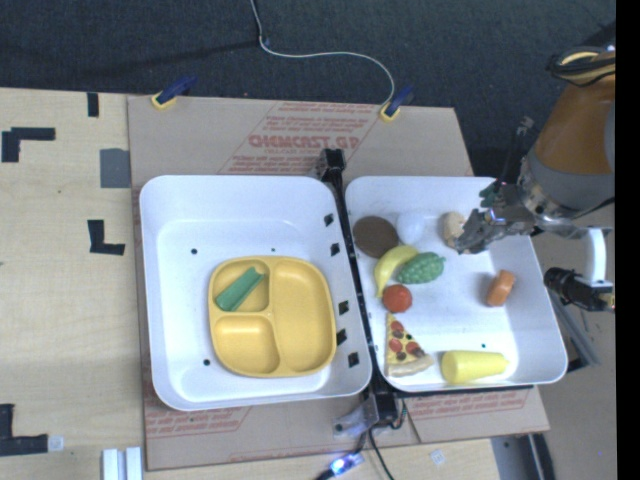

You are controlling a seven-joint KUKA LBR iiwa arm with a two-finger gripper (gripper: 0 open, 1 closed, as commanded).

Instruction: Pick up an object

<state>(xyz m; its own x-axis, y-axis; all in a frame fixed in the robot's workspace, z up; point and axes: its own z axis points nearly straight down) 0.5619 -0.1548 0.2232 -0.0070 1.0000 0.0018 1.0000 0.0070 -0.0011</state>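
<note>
My gripper [472, 236] hangs over the upper right part of the right bin [530, 368], its dark fingers pointing left and down beside a small beige piece [453, 227]. Nothing shows between the fingers. Below it in the same bin lie an orange piece [500, 288], a green leafy piece [420, 268], a yellow banana [392, 264], a red tomato [397, 297], a brown round piece [375, 234], a pizza slice [403, 347] and a yellow wedge [473, 366].
The left bin [170, 268] holds a yellow divided plate [285, 318] with a green stick [238, 290] in its upper left compartment. A black divider [345, 258] with clips separates the bins. The arm's orange band [575, 128] rises at the right.
</note>
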